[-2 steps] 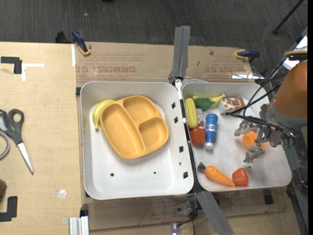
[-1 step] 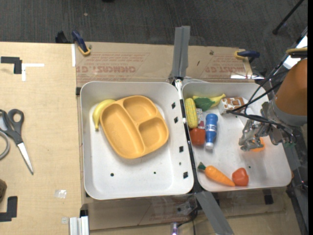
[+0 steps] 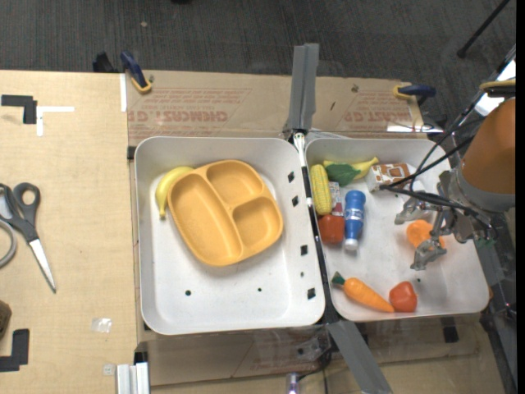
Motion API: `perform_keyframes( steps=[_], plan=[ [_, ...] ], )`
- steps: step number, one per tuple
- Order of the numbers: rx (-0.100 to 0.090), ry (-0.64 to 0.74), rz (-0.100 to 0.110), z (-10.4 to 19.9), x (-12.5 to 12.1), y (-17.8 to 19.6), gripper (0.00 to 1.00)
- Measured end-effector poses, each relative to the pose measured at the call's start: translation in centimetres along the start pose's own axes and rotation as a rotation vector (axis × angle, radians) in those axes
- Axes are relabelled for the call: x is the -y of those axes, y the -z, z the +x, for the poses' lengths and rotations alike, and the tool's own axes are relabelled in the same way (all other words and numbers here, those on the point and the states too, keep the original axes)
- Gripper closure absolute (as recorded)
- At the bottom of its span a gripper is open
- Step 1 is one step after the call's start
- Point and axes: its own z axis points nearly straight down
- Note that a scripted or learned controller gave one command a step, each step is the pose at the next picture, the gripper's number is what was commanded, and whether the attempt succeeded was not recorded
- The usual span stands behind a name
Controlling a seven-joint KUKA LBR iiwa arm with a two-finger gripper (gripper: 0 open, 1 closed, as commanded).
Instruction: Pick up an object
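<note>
In the camera view, the end effector [image 3: 425, 235] hangs low over the right bin [image 3: 459, 302] at the right of the frame, just above an orange round object [image 3: 417, 233]; whether it is open or closed cannot be told. Lower in that bin lie a carrot [image 3: 366, 295] and a red piece [image 3: 403, 296]. Toward its left wall sit a corn cob [image 3: 321, 189], a blue bottle [image 3: 353, 217] and a tomato [image 3: 331, 230]. The left bin [image 3: 164, 302] holds a yellow divided plate [image 3: 225, 211] and a banana [image 3: 167, 185]. Scissors [image 3: 29, 228] lie on the surface at far left.
</note>
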Motion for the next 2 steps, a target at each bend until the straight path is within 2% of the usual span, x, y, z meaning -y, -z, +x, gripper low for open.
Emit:
perform_keyframes(
  steps=[1, 2],
  plan=[
    [-0.007, -0.021, -0.002, -0.9, 2.9, -2.0, 0.0],
    [-0.01, -0.162, -0.004, 0.1, 1.5, -2.0, 0.0]
  ],
)
